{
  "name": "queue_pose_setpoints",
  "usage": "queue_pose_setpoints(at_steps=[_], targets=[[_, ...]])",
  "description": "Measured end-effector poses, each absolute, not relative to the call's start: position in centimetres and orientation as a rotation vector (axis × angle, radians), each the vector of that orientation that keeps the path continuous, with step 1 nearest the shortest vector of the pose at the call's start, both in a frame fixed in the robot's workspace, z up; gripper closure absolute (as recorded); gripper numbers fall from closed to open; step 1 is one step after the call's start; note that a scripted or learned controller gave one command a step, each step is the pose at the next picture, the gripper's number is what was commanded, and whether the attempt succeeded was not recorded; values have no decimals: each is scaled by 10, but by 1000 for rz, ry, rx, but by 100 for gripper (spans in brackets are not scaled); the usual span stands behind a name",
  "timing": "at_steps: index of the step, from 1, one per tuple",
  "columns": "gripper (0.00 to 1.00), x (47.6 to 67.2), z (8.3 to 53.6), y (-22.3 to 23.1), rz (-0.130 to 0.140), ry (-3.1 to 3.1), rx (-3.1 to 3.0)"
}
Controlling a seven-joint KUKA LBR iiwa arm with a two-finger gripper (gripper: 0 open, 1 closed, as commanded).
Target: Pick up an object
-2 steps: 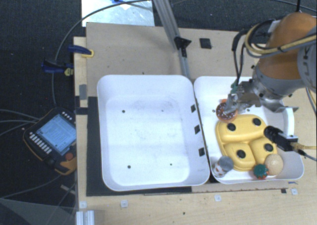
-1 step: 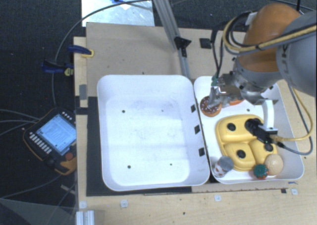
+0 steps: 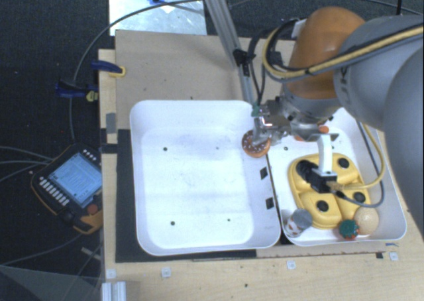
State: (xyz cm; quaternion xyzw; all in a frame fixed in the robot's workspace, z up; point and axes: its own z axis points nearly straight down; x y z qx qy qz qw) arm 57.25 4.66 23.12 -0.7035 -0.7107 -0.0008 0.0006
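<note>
The gripper hangs over the inner rim of the left bin, at about 3 o'clock of that bin. A small round brown disc, like a donut, sits just under the gripper and seems to touch it. How wide the gripper is open, and if it really grips the disc, I cannot tell. In the right bin lies a yellow toy. At 6 o'clock from the toy are a grey piece, a green and red ball and a cream ball.
</note>
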Motion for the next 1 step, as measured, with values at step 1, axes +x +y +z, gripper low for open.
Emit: queue_pose_setpoints(at_steps=[1], targets=[[100,583,218,99,-3,-2232,-2211]])
